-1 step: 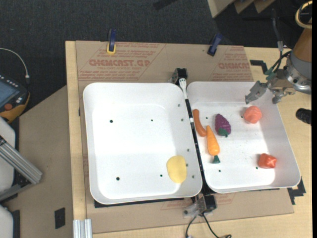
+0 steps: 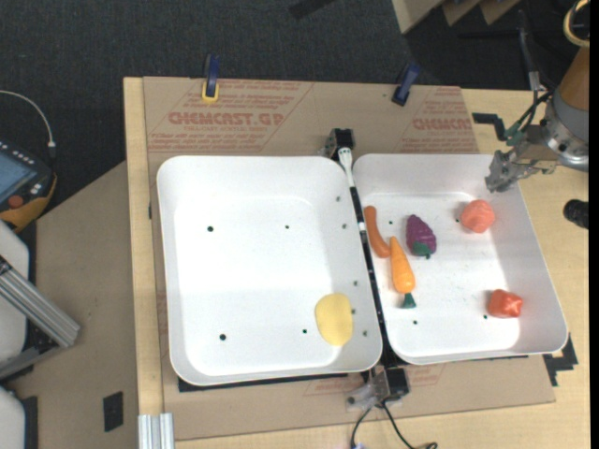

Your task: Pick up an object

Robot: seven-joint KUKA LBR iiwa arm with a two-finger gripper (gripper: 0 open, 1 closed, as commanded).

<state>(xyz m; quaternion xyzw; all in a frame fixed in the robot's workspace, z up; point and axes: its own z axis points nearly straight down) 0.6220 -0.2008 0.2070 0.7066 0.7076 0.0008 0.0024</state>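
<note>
The right bin (image 2: 524, 251) holds several items. A salmon-pink ball (image 2: 477, 216) lies toward its far right, and a red lump (image 2: 504, 303) sits near its front right. A purple eggplant-like piece (image 2: 420, 235), an orange carrot (image 2: 401, 267) and a thin orange curved strip (image 2: 374, 231) lie near the bin's left wall. A pale yellow lemon-like object (image 2: 334, 318) rests in the left bin (image 2: 187, 251) at its front right. My gripper (image 2: 505, 170) hangs over the right bin's far right corner, just above and right of the pink ball, with nothing seen between its fingers.
Both bins sit on a brown cardboard sheet (image 2: 281, 110) held by blue clamps (image 2: 211, 79) at the back edge. A black divider (image 2: 360, 241) runs between the bins. Cables trail beside the arm at the right.
</note>
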